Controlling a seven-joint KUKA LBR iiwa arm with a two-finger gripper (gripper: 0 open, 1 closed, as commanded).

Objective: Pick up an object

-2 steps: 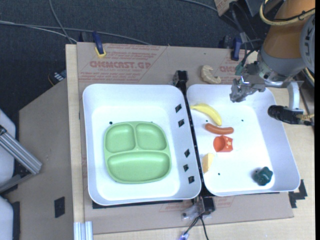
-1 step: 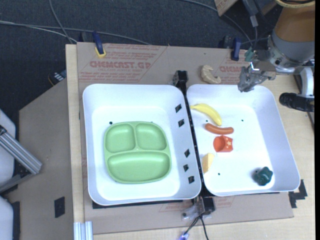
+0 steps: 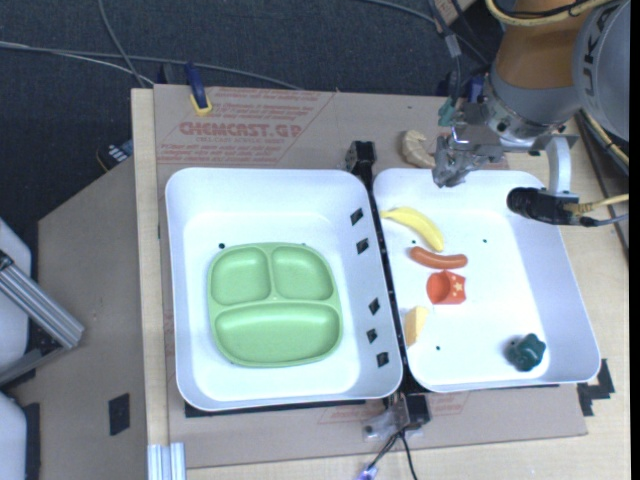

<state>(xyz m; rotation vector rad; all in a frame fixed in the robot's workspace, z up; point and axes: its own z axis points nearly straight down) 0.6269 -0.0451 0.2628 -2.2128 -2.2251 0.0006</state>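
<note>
Bench, seen from above at a slant: two shallow white bins side by side.

Left bin (image 3: pixel 190 218): one green divided tray (image 3: pixel 274 304), three compartments, lying flat near the middle.

Right bin (image 3: pixel 560 298): five small items.
- Yellow banana (image 3: pixel 417 225), toward the far left part of the bin, curved.
- Red sausage (image 3: pixel 438 259), just below the banana, lying crosswise.
- Red pepper-like piece (image 3: pixel 446 288), just beneath the sausage.
- Pale yellow wedge (image 3: pixel 413 324), against the bin's left wall.
- Dark teal object (image 3: pixel 525 351), in the near right corner, well apart from the rest.

Arm: grey with orange band, reaching in from the right. Gripper (image 3: pixel 452 175) hangs at the far rim of the right bin, pointing down. Nothing lies between its fingers; whether they are spread or pressed together cannot be told from here.

Nearest item to the fingers is the banana, below and slightly left of them, apart and not touching.

A tan lump (image 3: pixel 417 147) sits on the cardboard beyond the bin, just left of the gripper.
</note>
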